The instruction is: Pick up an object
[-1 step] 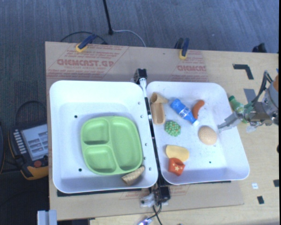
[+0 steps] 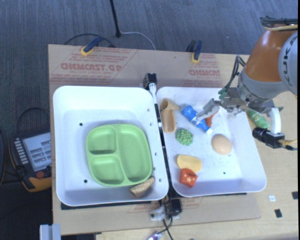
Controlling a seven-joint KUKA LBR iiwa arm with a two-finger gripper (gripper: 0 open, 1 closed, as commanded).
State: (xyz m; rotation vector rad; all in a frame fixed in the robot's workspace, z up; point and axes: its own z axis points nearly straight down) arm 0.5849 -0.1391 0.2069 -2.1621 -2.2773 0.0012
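The gripper (image 2: 210, 109), its fingers spread and holding nothing, hangs over the right bin (image 2: 250, 181), and the blue bottle (image 2: 195, 117) lies just beside it at eight o'clock, long axis running from ten to four.

Single fixed overhead camera, slanted down, both bins (image 2: 110, 96) framed.

Two bins side by side on desk (image 2: 90, 59). Left bin (image 2: 70, 104): divided tray (image 2: 120, 154) in middle, bread piece (image 2: 142, 187) at tray's near right corner. Right bin (image 2: 250, 176): tube (image 2: 195, 118) at back, round vegetable (image 2: 184, 136) nearer, egg (image 2: 221, 144) to its right, wedge (image 2: 189, 161) and block (image 2: 188, 177) near front.
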